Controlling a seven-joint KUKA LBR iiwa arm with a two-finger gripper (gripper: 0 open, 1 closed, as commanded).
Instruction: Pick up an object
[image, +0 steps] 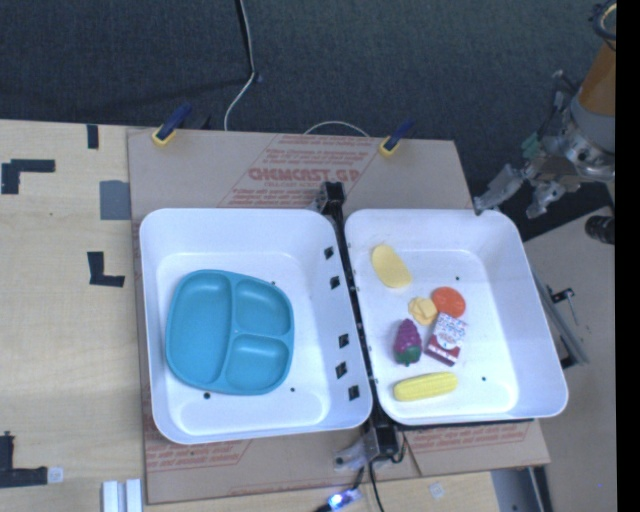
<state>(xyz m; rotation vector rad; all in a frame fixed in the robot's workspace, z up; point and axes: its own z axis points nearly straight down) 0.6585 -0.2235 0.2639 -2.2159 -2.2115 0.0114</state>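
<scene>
Up at the view's far right, beyond the far right corner of the right bin (520, 300): the gripper (520, 198), on the grey arm (590, 120) with its orange band. Fingers (493, 192) spread apart, nothing between them. Hangs outside the bin wall, well apart from every toy inside.

In the right bin, nearest the gripper, an orange toy tomato (449, 300), round, with no clear long axis. Just beside it on the left, a small yellow piece (423, 311), too small to name. Touching the tomato's near side, a red and white toy carton (446, 338), long axis running far to near and leaning slightly. Left of the carton, close against it, a purple toy vegetable (407, 342), long axis also far to near, with green at its near end. Toward the far left of this bin, a yellow oval toy (391, 266), smooth, pointing from far left to near right. Nearest the front wall, a yellow toy corn cob (425, 385), lying almost left to right, right end raised a touch toward the far side.

In the left bin (160, 235), a blue divided plate (230, 332), flat, with three compartments.
</scene>
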